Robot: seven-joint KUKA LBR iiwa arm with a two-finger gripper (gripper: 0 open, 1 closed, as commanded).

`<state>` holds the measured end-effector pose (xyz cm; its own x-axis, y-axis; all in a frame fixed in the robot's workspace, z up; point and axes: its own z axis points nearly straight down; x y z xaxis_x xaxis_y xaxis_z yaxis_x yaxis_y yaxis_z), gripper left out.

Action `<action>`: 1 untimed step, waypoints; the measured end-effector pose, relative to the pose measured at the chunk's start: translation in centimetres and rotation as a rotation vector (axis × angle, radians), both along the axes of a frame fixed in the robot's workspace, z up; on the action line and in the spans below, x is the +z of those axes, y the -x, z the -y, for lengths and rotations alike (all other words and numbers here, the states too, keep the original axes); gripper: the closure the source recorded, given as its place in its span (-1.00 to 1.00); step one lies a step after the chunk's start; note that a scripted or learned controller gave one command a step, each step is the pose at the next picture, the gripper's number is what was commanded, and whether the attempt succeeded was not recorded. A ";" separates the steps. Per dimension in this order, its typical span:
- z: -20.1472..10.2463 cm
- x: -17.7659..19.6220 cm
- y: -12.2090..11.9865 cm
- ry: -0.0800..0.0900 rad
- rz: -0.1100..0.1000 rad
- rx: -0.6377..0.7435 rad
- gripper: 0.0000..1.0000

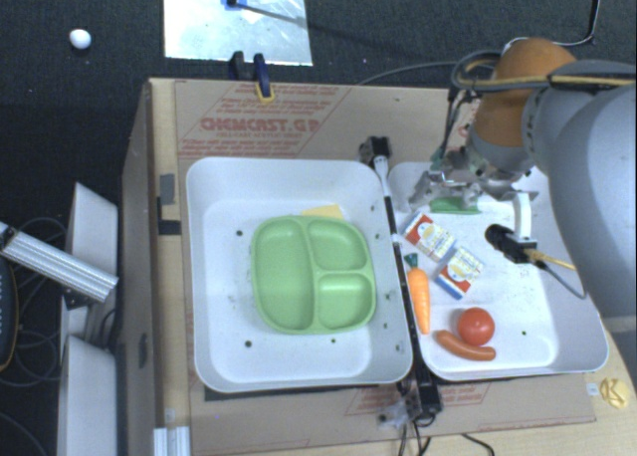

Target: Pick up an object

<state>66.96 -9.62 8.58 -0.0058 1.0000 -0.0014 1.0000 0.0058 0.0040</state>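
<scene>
Camera view, looking down at a slant: you have two shallow white bins side by side on a brown cardboard sheet with red lettering point(279, 120). The left white bin point(214, 207) holds a light green plastic plate with three compartments point(314, 273), lying flat near the middle; a flat yellow piece point(323, 212) pokes out from behind its far edge. The right white bin point(569, 337) carries the loose things. Two small white cartons with red, orange and blue print sit just beside each other at the bin's centre, one nearer the divider point(430, 238), the other point(461, 270) toward you. An orange carrot point(419, 300) lies along the divider side. A round red tomato point(477, 326) sits near the front, and a reddish sausage point(464, 346) lies just in front of it, close or touching. The grey arm with its orange band point(523, 96) reaches in from the right, and your claw point(453, 188) hangs low over the far end of the right bin. A flat green thing point(458, 207) shows directly under it, partly hidden. You cannot tell how far the claw is open, nor whether it has hold of the green thing. The cartons, carrot, tomato and sausage all lie apart from the claw. Beyond the bins, note a blue clamp point(261, 76) on the cardboard's far edge and a shiny silver sheet point(236, 6) on the dark floor.
</scene>
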 end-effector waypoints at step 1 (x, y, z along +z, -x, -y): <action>0.1 1.2 -0.2 0.002 0.005 0.003 1.00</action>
<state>67.12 -9.68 9.82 -0.0087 1.0000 -0.0034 0.9999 0.0088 0.0087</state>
